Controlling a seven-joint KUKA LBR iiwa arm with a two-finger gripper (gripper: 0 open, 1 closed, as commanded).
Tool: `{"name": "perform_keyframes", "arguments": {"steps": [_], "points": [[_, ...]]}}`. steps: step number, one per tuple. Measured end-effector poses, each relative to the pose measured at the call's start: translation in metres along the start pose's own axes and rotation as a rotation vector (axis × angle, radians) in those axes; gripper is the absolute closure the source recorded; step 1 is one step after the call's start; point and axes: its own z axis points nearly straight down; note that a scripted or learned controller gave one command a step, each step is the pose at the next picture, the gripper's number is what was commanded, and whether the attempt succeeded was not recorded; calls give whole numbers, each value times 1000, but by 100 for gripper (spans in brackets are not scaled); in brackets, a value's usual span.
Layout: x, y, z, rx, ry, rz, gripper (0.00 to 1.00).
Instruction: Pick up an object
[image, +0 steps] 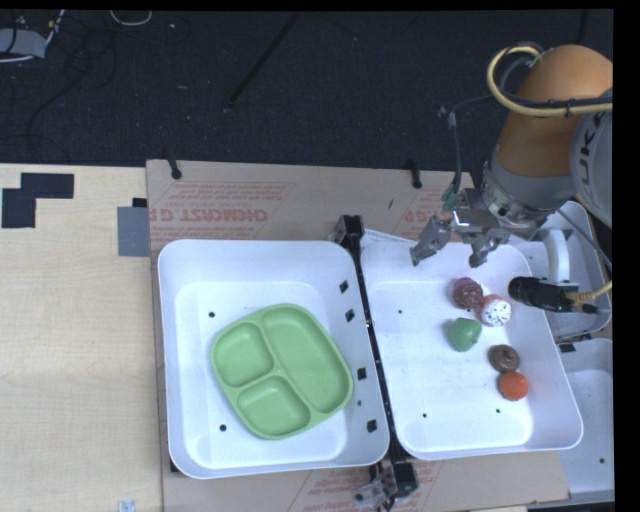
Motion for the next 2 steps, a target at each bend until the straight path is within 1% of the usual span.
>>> {"name": "perform_keyframes", "arguments": {"steps": [1,2], "points": [[0,2,-8,-13,-1,-1,0],[-2,-4,55,-7,-1,-1,0]]}}
